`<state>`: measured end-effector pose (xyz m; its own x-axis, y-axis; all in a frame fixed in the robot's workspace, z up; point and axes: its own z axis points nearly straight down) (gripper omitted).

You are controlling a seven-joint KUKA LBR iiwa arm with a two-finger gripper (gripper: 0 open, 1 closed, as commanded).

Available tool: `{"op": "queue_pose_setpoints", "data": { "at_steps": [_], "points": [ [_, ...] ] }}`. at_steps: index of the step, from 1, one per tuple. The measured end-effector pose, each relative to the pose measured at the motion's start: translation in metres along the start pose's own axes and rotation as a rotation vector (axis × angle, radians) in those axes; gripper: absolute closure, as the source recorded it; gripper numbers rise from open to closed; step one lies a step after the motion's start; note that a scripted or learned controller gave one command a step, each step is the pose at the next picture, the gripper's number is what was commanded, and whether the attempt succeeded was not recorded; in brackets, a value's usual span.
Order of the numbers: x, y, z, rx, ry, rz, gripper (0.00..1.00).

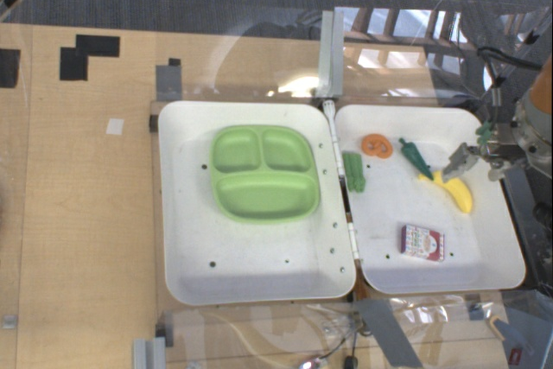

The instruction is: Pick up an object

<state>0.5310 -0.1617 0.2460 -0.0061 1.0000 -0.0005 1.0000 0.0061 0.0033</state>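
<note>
The left bin [181,212] holds a green divided plate [263,173] near its middle; the right bin [484,268] holds the smaller things, well spread; the arm [531,112] reaches in over its right rim. The gripper [478,162] hangs just above the banana's upper end, and whether its fingers are apart or together I cannot tell, since the view is blurred there. A red carton [422,242] lies near the front; a yellow banana [456,191] lies tilted at the right; a green block [353,171] lies along the left wall; a dark green tool [415,156] touches the banana's tip; an orange disc [376,146] sits towards the back.
</note>
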Motion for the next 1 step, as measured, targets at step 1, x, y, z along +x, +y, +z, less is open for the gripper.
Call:
{"op": "queue_pose_setpoints", "data": {
  "at_steps": [1],
  "points": [
    [-0.0088,0.0927,0.1158,0.001,0.0,0.054,0.0]
  ]
}}
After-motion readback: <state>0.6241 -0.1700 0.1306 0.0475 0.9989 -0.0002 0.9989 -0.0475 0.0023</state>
